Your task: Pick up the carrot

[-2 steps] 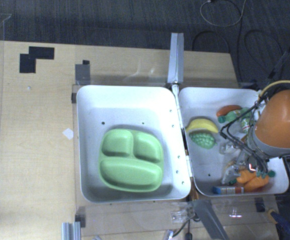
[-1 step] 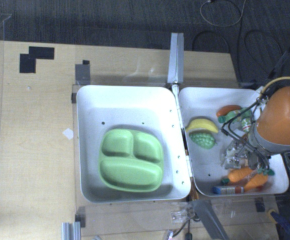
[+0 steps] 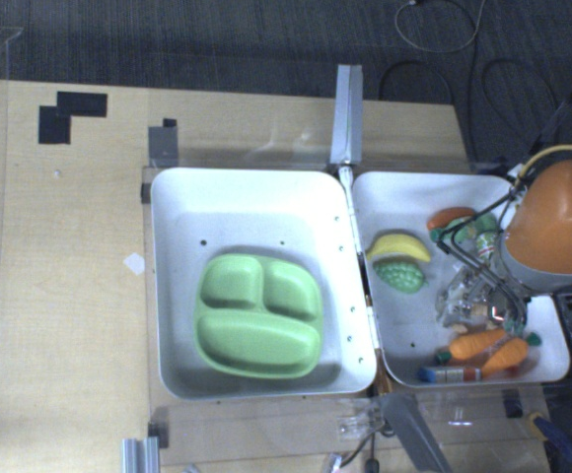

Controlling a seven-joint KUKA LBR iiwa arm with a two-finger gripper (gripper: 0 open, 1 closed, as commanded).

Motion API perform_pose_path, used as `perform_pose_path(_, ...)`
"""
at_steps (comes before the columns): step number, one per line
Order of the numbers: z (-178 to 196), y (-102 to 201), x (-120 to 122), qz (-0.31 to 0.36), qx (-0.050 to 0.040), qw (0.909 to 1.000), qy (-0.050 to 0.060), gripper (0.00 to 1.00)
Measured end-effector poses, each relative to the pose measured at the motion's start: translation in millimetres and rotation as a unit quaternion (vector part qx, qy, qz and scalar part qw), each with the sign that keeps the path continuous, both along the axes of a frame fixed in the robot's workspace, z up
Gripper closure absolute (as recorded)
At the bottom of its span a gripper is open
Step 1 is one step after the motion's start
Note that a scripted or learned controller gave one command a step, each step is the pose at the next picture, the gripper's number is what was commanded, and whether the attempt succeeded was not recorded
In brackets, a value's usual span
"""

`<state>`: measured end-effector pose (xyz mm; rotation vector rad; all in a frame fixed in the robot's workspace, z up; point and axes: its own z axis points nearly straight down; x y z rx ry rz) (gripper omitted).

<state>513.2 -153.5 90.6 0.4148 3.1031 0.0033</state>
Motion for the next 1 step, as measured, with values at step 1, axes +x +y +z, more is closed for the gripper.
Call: perform_pose_path(1, 134.2, 60.0, 6.9, 0.026, -0.0009, 0.9997, 0.0, 1.0)
